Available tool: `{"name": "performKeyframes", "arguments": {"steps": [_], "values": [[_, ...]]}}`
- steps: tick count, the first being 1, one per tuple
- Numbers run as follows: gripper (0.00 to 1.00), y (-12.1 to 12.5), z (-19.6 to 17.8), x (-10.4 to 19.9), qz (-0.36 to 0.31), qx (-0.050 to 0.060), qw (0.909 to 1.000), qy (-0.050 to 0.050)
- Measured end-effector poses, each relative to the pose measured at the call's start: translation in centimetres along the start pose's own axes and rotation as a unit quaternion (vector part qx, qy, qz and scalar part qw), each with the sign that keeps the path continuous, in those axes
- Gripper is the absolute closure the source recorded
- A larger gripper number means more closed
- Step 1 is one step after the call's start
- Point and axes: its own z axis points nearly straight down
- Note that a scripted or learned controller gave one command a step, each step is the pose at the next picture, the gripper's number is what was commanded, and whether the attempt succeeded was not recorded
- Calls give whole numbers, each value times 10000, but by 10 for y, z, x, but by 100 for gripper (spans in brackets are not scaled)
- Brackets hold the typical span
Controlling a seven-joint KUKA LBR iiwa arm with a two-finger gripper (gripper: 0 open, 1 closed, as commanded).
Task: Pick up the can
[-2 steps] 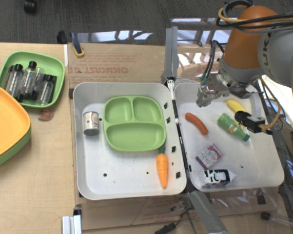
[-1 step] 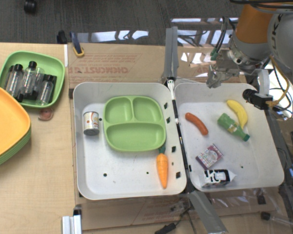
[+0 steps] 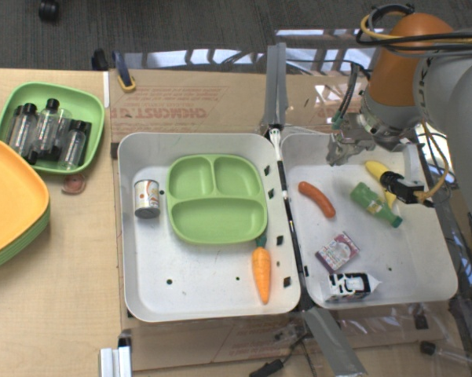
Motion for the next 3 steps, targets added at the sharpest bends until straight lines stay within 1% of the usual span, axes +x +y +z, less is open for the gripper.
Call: {"name": "performKeyframes", "arguments": {"steps": [1, 2, 3], "values": [[100, 0, -88, -8, 262, -9, 9997, -3], [100, 1, -51, 30, 398, 1, 9992, 0], [100, -57, 20, 7, 807, 9, 9967, 3]]}}
